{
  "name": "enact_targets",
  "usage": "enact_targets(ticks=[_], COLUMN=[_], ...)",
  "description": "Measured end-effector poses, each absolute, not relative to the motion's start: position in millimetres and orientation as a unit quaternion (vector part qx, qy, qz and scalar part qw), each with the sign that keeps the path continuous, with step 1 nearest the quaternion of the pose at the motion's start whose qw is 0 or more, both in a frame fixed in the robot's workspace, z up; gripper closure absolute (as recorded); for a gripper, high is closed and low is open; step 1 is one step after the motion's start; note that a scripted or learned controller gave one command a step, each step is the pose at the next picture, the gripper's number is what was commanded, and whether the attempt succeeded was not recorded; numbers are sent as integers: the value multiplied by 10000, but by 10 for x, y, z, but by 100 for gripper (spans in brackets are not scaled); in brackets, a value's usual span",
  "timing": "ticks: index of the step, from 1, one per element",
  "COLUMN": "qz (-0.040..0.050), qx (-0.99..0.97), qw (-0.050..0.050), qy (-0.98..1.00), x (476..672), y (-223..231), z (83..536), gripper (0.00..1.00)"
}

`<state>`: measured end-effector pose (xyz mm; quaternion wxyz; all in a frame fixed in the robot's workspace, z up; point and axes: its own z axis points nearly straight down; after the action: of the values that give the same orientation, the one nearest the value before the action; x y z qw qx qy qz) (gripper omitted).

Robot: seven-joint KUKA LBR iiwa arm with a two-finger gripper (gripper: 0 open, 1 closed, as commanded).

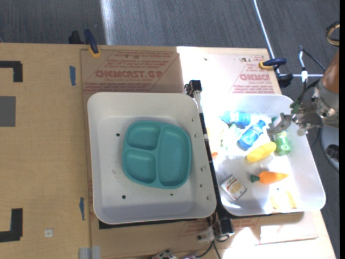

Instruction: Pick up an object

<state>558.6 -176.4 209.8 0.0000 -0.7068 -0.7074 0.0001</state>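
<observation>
The right bin [315, 190] holds several small items. A blue bottle [251, 135] lies beside a second blue-and-white bottle [237, 117]. Below them are a yellow banana-like piece [261, 152], a green can [282, 144], an orange carrot [272, 177], a small printed box [233, 186] and a pale yellow piece [284, 199]. My gripper [285, 124] hangs over the bin's upper right part, just above the green can and to the right of the blue bottle. I see nothing held in it.
The left bin [102, 198] bears a teal divided plate [157, 154] at its middle. Brown cardboard sheets lie under and behind both bins. A black clamp [194, 87] sits at the top of the ridge between the bins. Cables and the arm's wrist crowd the right edge.
</observation>
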Motion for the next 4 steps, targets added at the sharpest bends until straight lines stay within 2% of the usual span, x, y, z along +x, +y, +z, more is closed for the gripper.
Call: enact_targets(ticks=[1,2,3,4], qz=[-2,-6,-14,-14], qx=[-6922,-6404,-6407,-6407], qw=[-1,-19,-50,-48], qy=[-7217,-7680,-7678,-7678], x=[5402,4803,4822,4821], y=[-1622,-1810,-1818,-1817], z=[898,863,973,972], gripper=[0,0,100,0])
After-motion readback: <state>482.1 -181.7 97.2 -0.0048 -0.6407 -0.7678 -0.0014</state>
